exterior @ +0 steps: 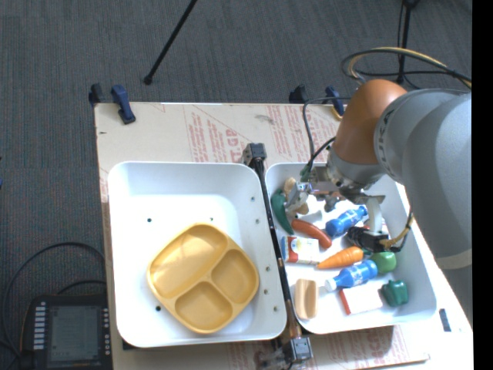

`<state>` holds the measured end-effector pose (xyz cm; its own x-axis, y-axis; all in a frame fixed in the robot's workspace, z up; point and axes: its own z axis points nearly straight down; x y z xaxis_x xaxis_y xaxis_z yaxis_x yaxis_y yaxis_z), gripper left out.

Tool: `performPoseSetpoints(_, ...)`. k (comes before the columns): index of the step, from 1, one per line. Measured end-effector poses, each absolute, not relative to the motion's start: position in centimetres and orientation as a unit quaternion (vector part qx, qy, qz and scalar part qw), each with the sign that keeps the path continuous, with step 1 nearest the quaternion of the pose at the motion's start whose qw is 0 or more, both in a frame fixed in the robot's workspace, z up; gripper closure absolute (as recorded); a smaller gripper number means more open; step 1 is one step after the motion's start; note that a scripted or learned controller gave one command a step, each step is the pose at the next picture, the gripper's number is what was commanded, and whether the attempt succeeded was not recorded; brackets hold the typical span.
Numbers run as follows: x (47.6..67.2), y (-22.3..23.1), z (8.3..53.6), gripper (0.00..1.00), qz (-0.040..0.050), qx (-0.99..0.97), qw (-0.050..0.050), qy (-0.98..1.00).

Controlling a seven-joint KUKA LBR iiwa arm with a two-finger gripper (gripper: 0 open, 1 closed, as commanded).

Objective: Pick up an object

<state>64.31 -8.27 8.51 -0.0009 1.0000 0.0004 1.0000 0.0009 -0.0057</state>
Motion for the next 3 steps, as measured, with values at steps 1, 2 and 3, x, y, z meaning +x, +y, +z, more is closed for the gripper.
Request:
performPoseSetpoints(1,64.33,-8.26,9.31,1.00,0.0027,-0.706,0.004,-0.708)
performPoseSetpoints(2,64.33,-8.26,9.31,0.00,0.0027,-0.706,0.004,-0.708)
performPoseSetpoints(3,64.40,-8.28,10.19,1.00,0.0029,-0.706,0.004,-0.708)
